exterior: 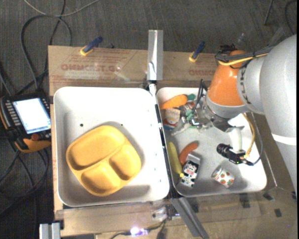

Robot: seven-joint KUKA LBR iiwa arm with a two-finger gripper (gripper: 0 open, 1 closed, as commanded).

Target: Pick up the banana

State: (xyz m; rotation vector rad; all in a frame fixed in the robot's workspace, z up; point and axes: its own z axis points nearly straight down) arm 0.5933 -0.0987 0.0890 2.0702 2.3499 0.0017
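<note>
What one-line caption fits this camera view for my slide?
KUKA arm's claw reaches into the right bin near the banana; a yellow divided tray sits in the left bin.

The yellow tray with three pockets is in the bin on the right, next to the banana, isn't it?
Not quite. The camera view shows the yellow tray lying in the left bin. The banana is in the right bin, along its left wall, just past the wall between the two bins, so it is still next to the tray.
</note>
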